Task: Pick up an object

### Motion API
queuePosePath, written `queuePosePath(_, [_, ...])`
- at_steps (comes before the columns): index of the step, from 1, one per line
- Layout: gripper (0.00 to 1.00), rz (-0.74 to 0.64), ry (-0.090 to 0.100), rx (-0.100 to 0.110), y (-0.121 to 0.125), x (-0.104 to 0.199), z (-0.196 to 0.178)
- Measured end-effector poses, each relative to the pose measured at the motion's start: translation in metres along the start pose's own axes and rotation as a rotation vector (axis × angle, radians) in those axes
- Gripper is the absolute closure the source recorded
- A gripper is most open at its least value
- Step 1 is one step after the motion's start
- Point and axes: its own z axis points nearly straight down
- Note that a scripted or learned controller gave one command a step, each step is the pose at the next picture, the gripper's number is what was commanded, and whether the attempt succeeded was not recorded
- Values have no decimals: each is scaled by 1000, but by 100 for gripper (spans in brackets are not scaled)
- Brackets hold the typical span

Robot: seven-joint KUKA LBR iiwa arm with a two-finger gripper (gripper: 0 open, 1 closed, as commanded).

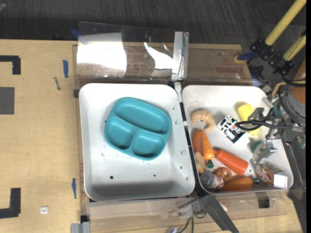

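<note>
1. The gripper [263, 150] is hanging low over the right side of the right bin [221, 89]. Its tip is blurring into cables and metal, so I am not managing to tell whether it is released or clenched, and nothing is showing as gripped.
2. The likeliest target, I am judging, is the orange bottle [232, 162]. It is lying on its side just left of the gripper, tilted, with its cap end pointing toward the bin's middle. It is not sitting under the tip.
3. A straight descent from here is risking a close on bare floor, because the bottle is lying beside the tip rather than below it.
4. The bottle is looking round and smooth, so a grip off its axis is likely to be squeezing it out sideways, rolling it toward the carrot [202, 145].
5. Clutter is crowding the front: a brown toy [241, 182] is lying just below the bottle, so a sweep is risking pushing things together or catching two at once.
6. The bin's right wall is sitting near the gripper, leaving little room on that side, and a black cable [244, 126] is looping near the cube [229, 128], where it could be snagging.
</note>
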Motion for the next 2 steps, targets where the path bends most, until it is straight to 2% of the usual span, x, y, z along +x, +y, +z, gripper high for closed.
queuePosePath(1, [0,43,-7,0,19,-7,171])
queuePosePath(2, [0,-55,-10,3,-44,-114,83])
